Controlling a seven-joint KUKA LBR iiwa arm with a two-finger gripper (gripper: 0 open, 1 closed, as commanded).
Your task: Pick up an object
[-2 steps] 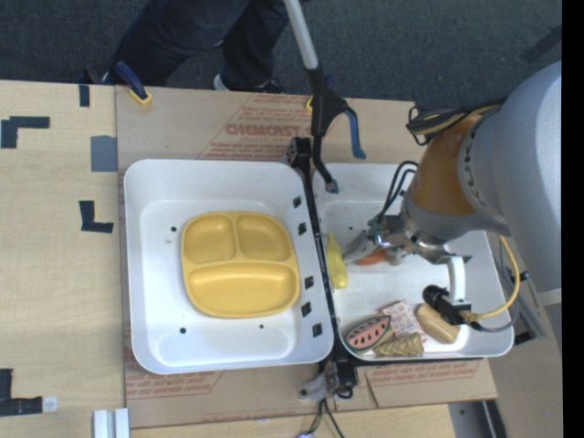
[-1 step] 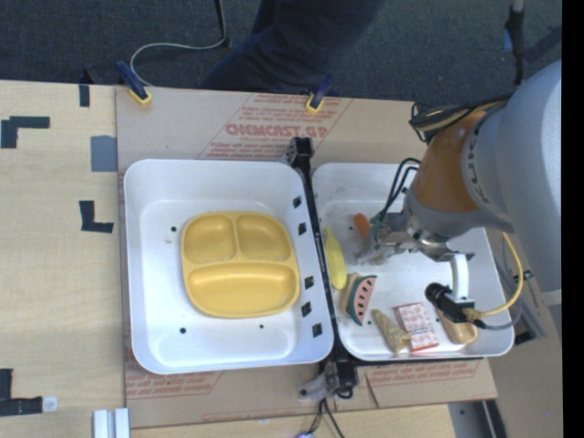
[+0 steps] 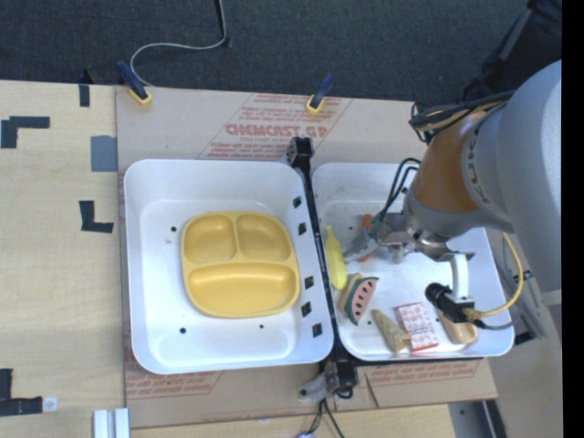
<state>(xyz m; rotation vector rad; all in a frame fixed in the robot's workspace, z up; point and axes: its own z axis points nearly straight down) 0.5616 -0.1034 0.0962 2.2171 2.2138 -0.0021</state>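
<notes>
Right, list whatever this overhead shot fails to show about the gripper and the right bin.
- Gripper: small and blurred under the wrist; whether it is open or shut cannot be read.
- Right bin: the arm covers its far right part, hiding whatever lies beneath.
- Small orange item by the gripper: too small to identify.
- Red-and-white packet: print too small to read.
- Arm: cut off by the right edge.

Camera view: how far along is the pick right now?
Done: the arm has reached into the right white bin, its hand low near the yellow banana-shaped toy. In hand: nothing visibly lifted. The watermelon slice toy and red-and-white packet lie on the bin floor. Left: grasp and raise one. The yellow divided plate sits in the left bin.
</notes>
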